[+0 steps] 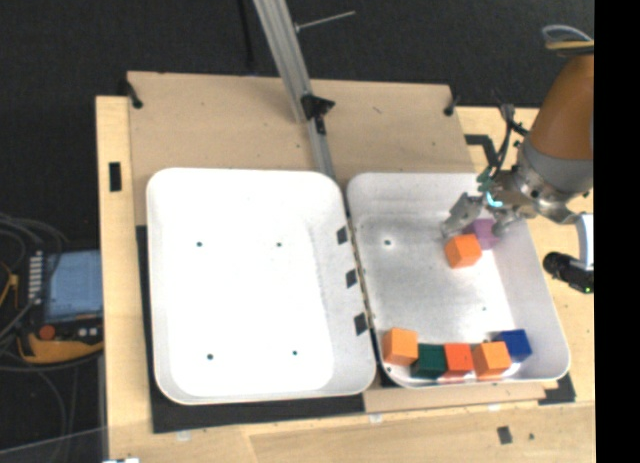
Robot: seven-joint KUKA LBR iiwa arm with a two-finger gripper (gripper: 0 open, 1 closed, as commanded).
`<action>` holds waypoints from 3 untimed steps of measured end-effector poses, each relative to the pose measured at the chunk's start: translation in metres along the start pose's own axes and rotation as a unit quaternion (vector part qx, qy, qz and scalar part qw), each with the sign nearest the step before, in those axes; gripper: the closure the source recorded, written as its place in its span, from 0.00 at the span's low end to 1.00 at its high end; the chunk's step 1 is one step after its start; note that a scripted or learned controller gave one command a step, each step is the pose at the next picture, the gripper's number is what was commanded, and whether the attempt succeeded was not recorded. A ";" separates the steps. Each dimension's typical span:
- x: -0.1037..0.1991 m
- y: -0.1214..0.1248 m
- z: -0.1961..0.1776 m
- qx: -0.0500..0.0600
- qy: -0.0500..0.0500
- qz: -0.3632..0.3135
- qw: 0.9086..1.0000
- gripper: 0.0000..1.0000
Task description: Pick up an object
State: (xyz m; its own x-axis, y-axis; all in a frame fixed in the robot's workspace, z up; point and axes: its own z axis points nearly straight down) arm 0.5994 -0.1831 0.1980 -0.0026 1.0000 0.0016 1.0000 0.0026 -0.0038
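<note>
While the arm reaches in from the right, its parts and the bins read as follows.

Arm: smooth grey casing with a glossy orange band (568, 101) above the wrist, leaning over the right bin's upper right corner.

Gripper (478, 219): pale metal fingers angled down and left toward the bin floor; their tips sit just above an orange cube. How wide they stand, and whether they grip anything, I cannot tell from this slant.

Orange cube (463, 250): matte, sharp-edged block lying on the right bin's floor in its upper right part, right under the fingertips.

Purple block (487, 232): small, pale violet, just beside the orange cube on its upper right, partly hidden by the gripper.

Row along the near wall: orange block (401, 344), dark green block (431, 359), a second orange block (459, 357), a third orange block (491, 357), blue block (515, 343), packed close, neighbours touching.

Right bin (420, 281): shallow white tray, rounded corners, faintly speckled floor.

Left bin (250, 281): same shape, smooth white, with small dark dots on its floor.

Bench (220, 121): flat tan board.
</note>
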 end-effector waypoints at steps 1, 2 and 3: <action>0.000 0.001 -0.003 -0.002 -0.001 -0.001 1.000 0.00; -0.005 -0.009 0.048 0.000 -0.002 0.001 1.000 0.00; -0.010 -0.002 0.069 -0.015 -0.008 0.002 1.000 0.00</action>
State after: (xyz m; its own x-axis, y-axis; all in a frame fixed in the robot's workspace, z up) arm 0.5969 -0.1930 0.1288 0.0025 0.9999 -0.0142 0.9997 -0.0021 0.0262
